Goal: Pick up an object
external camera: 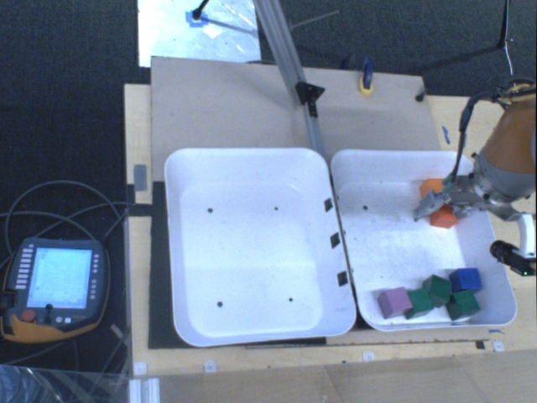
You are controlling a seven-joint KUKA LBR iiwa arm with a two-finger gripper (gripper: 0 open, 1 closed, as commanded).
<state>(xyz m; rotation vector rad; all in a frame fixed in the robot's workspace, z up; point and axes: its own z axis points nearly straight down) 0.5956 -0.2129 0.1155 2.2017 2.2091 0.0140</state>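
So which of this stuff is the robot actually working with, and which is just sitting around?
In the job:
- hand
- orange blocks
- pink block
- green blocks
- blue block
- right bin

Lying about:
- left bin
- control pendant
- blue clamp

Blocks (430, 295) in right bin (369, 191), near corner.

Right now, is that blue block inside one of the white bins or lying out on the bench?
Inside. The blue block sits in the right bin, near its lower right corner, beside the green blocks.

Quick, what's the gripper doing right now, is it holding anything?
Gripper: down in the right bin among the orange blocks; grip cannot be told.
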